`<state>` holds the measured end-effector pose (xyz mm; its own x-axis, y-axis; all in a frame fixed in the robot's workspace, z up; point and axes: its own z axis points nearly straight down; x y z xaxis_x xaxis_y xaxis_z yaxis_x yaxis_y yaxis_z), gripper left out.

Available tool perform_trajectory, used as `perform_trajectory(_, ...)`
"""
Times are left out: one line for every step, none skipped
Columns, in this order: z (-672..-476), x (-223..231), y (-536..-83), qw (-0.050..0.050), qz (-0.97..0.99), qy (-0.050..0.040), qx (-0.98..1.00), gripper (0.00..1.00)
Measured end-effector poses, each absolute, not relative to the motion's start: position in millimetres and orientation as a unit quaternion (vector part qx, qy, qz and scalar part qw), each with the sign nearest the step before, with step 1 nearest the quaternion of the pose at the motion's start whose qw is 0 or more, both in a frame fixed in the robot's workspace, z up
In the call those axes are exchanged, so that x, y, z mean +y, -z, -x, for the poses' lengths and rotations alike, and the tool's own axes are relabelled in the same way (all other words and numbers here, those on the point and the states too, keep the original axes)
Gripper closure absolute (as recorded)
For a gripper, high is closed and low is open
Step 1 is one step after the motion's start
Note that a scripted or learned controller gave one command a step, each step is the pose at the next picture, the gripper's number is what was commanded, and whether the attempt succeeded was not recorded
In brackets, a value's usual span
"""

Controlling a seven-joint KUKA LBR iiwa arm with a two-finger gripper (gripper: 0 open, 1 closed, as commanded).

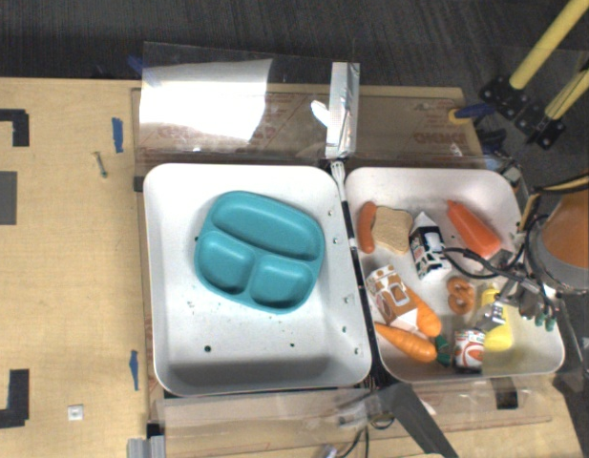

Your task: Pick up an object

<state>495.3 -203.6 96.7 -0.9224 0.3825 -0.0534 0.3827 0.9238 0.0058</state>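
Two white bins side by side in the middle of the frame. In the left bin, a teal plate with three hollows, lying flat. In the right bin, lots of toy food packed close. Near its top left, a red sausage touching a slice of bread. Beside the bread, a small black and white can. At the top right, an orange-red piece lying at a slant. Lower down, a carrot with a green end, and just above it a white and orange packet. In the lower right, a pretzel, a yellow lemon and a red and white can. At the right edge, the grey arm with its orange band. Just below it, the gripper, low over the lemon and pretzel. Open or closed, cannot tell. Nothing seen held.
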Motion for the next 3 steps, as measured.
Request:
perform_trajectory(-495.1,-217.8,-101.0,0.006,-0.112,0.0014,0.994,0.00)
perform_trajectory(-496.9,-216.9,-111.2,0.009,-0.111,0.0018,0.994,1.00)
perform_trajectory(-518.2,-165.4,-242.8,0.008,-0.135,0.0005,0.991,1.00)
